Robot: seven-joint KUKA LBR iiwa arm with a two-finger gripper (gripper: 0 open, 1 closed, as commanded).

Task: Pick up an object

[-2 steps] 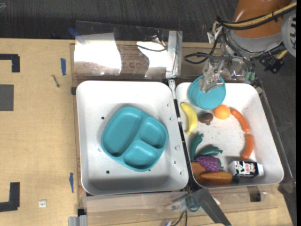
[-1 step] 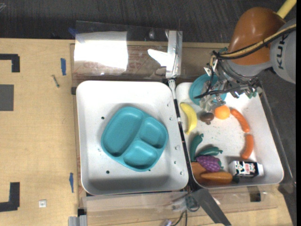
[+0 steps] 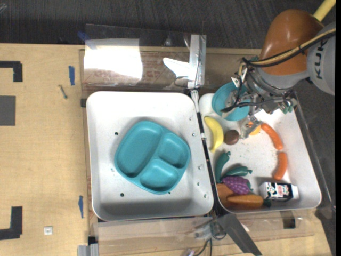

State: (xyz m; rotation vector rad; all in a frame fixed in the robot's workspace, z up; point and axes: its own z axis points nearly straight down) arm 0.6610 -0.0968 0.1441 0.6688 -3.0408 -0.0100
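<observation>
A teal divided plate [image 3: 153, 156] lies in the left bin [image 3: 101, 111]. In the right bin [image 3: 306, 167] sit a banana [image 3: 214, 132], a brown ball [image 3: 231, 137], purple grapes [image 3: 237, 184] and a small carton [image 3: 277, 191]. The gripper [image 3: 250, 126] hangs just beside the ball; its grip cannot be told

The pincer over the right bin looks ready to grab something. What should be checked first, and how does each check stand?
1. Pincer is over the right bin: ok.
2. Something lies within reach below it: ok; a small brown ball and a banana are close by.
3. Pincer holds nothing yet: cannot tell; the wrist hides its tips.
4. Target has room around it: not ok; the ball touches the banana, and the teal bowl sits just behind.
5. Left bin has bare floor beside the teal divided plate: ok.
</observation>
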